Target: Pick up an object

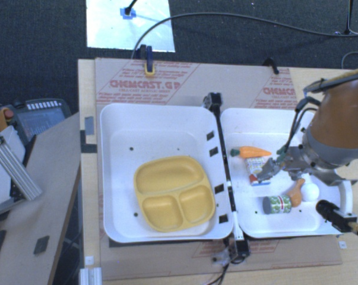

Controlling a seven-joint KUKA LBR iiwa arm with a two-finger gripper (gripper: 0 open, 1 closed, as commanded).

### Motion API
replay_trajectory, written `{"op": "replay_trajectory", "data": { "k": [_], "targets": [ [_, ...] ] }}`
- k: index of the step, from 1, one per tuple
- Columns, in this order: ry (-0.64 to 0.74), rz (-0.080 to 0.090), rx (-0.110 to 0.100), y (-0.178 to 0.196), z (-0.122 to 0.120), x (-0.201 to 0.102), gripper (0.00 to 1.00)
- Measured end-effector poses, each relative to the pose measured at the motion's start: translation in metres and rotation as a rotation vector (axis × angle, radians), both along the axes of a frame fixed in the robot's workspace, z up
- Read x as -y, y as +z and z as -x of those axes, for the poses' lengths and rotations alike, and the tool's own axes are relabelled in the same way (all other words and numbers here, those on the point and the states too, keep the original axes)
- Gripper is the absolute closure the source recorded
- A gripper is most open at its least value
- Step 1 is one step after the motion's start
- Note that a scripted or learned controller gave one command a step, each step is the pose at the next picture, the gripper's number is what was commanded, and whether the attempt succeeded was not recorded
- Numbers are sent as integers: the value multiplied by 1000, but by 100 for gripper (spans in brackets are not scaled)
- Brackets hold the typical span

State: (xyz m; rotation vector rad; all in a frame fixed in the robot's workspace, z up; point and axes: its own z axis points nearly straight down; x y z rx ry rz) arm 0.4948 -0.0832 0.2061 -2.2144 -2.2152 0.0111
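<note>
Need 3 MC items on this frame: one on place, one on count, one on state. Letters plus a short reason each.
1. Where is the yellow divided tray?
A. left bin
B. right bin
C. on the floor

2. How many compartments does that tray have?
A. one
B. three
C. six

3. How does the small can lie?
A. on its side in the right bin
B. upright on the yellow tray
C. stacked on top of the carrot

Key: 1 A, the tray sits in the left bin, toward its front. 2 B, one wide section at the back and two smaller ones in front. 3 A, the can lies flat on the bin floor, in front of the carrot and apart from it.
</note>
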Motion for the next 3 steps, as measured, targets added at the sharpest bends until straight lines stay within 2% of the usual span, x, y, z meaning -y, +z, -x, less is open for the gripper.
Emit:
{"op": "replay_trajectory", "data": {
  "k": [1, 3],
  "targets": [
    [2, 1, 12, 6, -3, 0, 0],
    [0, 0, 9, -83, 6, 6, 0]
  ]
}}
